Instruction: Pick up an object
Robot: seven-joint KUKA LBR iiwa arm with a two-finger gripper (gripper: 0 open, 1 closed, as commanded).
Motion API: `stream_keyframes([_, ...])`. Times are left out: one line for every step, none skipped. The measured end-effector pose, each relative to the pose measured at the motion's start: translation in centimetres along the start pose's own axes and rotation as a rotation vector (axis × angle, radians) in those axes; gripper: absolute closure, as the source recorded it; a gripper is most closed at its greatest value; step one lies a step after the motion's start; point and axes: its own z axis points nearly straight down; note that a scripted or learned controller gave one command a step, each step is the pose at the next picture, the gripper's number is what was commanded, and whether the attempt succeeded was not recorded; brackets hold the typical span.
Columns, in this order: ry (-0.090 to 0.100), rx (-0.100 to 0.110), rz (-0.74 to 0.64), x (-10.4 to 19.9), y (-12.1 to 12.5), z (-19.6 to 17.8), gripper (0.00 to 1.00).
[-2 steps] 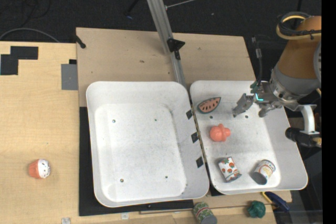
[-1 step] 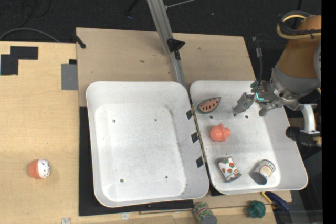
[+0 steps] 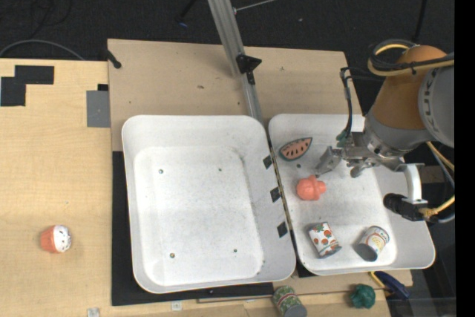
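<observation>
You can see the gripper (image 3: 338, 162) over the right bin (image 3: 415, 252), its metal fingers spread open and holding nothing (the wrist hides part of the bin's far right). Just near-left of it lies a lumpy pink toy (image 3: 311, 188); a watermelon slice (image 3: 295, 148) sits farther left, two printed cans (image 3: 323, 239) nearer you.

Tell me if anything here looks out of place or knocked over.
Yes. An orange and white ball sits on the wooden table far left, outside both bins. A small can and a green object lie beyond the right bin by the bench's front edge. Inside it, two cans lie tipped over.
</observation>
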Motion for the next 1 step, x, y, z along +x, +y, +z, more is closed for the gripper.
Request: stream_keyframes([-0.003, -0.008, 0.000, 0.08, 0.10, 3.91, 0.00])
